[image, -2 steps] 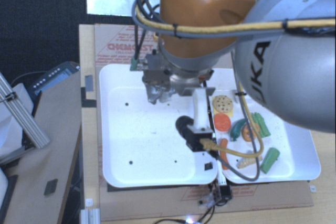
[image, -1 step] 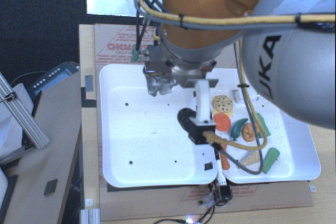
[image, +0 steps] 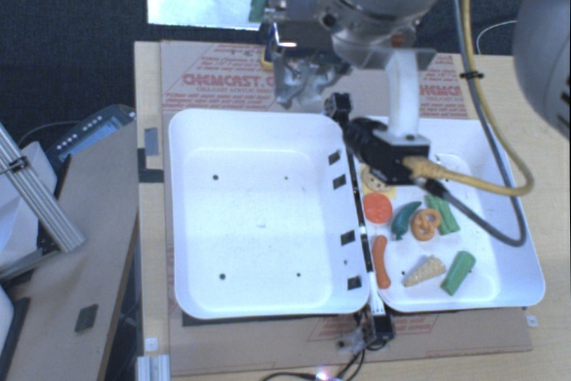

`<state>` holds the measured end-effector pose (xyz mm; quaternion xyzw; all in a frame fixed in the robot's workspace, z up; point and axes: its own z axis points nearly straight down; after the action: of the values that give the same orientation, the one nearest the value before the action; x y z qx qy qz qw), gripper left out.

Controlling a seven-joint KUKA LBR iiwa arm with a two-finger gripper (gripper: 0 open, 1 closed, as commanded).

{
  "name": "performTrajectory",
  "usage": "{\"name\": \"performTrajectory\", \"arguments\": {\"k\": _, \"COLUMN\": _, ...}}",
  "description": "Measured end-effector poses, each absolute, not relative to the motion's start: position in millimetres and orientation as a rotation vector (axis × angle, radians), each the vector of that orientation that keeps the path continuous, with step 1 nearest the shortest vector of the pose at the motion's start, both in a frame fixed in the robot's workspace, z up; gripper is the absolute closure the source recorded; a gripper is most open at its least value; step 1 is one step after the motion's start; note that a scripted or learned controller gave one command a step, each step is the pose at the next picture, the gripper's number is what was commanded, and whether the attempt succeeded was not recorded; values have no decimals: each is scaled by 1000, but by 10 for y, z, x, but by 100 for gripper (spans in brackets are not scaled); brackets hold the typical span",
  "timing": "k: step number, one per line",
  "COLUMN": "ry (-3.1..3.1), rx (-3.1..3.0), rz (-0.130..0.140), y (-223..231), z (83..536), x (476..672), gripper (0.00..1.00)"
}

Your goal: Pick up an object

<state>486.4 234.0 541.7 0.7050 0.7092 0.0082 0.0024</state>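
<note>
Hand (image: pixel 299 92): at 12 o'clock in the view, above the far rim of the left bin (image: pixel 205 285); released or clenched, cannot tell; nothing seen in it.
Right bin (image: pixel 510 281): at 3 o'clock of the left bin, rims touching.
Red disc (image: pixel 378 208): in the right bin, by its left wall.
Pretzel (image: pixel 426 225): at 3 o'clock of the red disc.
Orange stick (image: pixel 381 261): at 6 o'clock of the red disc.
Pale wedge (image: pixel 424 271): at 3 o'clock of the orange stick.
Green block (image: pixel 459 271): at 3 o'clock of the pale wedge, just beside it.
</note>
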Motion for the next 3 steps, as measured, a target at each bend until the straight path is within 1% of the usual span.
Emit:
{"name": "performTrajectory", "arguments": {"k": 1, "ry": 2225, "rx": 2224, "rz": -18, "y": 2340, "z": 3594, "x": 4853, "gripper": 100}}
{"name": "performTrajectory", "arguments": {"k": 2, "ry": 2226, "rx": 2216, "rz": 4, "y": 2345, "z": 3780, "x": 4871, "gripper": 100}}
{"name": "performTrajectory", "arguments": {"k": 3, "ry": 2219, "rx": 2225, "rz": -6, "y": 1938, "z": 3181, "x": 4865, "gripper": 100}}
